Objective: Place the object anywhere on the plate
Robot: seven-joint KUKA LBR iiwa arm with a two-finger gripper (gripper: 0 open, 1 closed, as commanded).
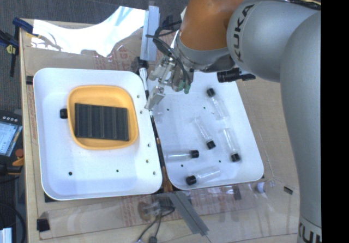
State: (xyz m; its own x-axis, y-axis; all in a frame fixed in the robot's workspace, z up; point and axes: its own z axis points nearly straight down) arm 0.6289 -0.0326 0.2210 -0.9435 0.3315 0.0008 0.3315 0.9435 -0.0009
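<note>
A yellow plate (pixel 102 95) with a dark ribbed insert lies in the left bin (pixel 82 182). Several clear vials with black caps lie in the right bin (pixel 248 165), among them one at the front (pixel 202 174), one near the middle (pixel 182 155) and one at the back (pixel 215 103). My gripper (pixel 161 85) hangs over the back left corner of the right bin, just above the divide between the bins and to the right of the plate. A pale slender piece (pixel 154 99) slants down-left beneath it; I cannot make out whether it belongs to the gripper or is a vial.
A small black piece (pixel 64 113) lies in the left bin, touching the plate's left rim. Crumpled foil (pixel 109 32) lies behind the left bin. The arm's orange band (pixel 210 13) and grey body loom over the right bin's back and right side.
</note>
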